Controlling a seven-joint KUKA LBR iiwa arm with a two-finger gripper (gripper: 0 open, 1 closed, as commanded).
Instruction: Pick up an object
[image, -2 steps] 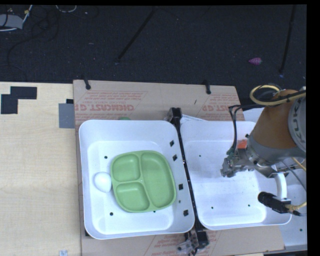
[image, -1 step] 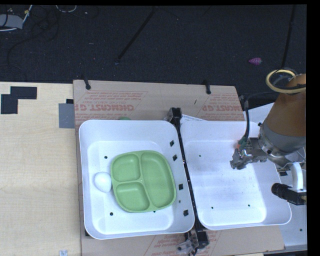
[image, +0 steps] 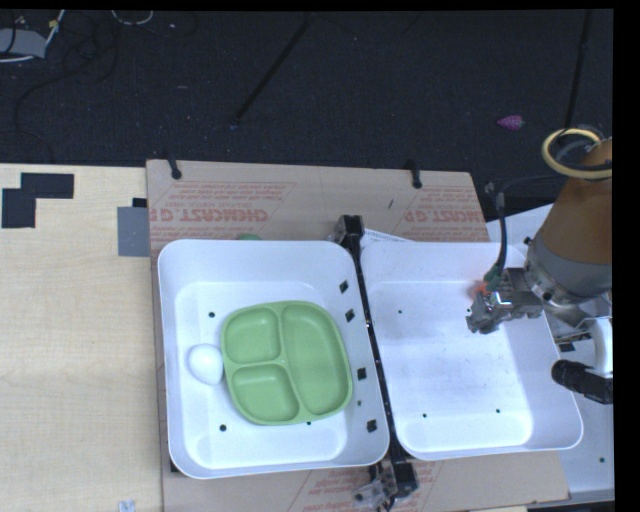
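Note:
A green divided plate (image: 286, 361) lies in the left bin (image: 200, 270). A small white ball (image: 205, 362) rests against the plate's left edge. My gripper (image: 486, 312) hangs over the right part of the right bin (image: 450, 262), far from both objects. A small orange-red bit shows by its fingers, too small to identify. I see nothing clearly held.
The two white bins meet at a black divider (image: 362, 330) with clips. They sit on a cardboard sheet (image: 300, 205) on the wooden bench. The arm's grey body (image: 580, 230) stands at the right edge.

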